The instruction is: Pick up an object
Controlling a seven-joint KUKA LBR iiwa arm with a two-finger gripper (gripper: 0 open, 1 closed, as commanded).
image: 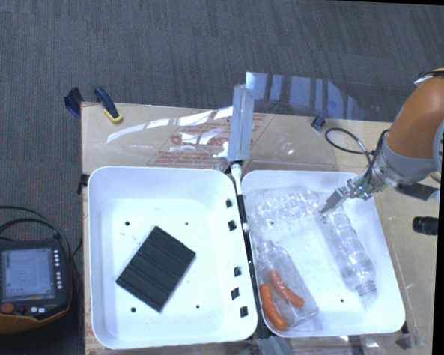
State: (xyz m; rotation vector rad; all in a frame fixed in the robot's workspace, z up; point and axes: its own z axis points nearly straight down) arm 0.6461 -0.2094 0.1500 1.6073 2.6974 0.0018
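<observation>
The right bin is crowded with clear plastic bottles; the left bin lies open around one black pad.

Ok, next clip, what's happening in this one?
A grey arm with an orange band reaches in from the right, and its gripper is low over the right bin, near the top end of a clear plastic bottle lying there. Nothing visibly sits between its fingers. The same bin holds crumpled clear packaging and a clear container with orange pieces. A flat black block lies in the left bin.
</observation>
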